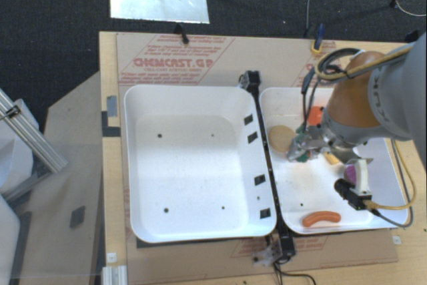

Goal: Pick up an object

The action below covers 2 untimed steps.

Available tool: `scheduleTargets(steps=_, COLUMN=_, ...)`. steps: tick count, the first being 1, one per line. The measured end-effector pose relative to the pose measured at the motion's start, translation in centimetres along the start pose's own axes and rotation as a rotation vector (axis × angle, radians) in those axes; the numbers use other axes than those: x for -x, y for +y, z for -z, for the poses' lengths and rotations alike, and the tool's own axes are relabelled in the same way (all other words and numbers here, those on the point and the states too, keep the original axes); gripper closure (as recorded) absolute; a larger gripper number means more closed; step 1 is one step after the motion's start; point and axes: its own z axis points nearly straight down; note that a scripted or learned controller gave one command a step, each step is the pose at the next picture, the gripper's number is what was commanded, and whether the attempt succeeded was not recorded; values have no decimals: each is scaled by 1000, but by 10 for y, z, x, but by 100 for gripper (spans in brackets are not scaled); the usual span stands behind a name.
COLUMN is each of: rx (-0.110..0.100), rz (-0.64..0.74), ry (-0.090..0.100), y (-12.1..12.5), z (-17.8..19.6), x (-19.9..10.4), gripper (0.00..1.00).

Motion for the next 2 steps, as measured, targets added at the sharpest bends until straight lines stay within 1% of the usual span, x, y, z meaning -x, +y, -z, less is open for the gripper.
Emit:
scheduleTargets(steps=1, rx=12, rz=9, ry=0, y=58, z=96, x=-52, gripper=100)
scheduleTargets(steps=2, rx=1, rz=9, ry=3, y=74, z=89, x=-113, gripper=100)
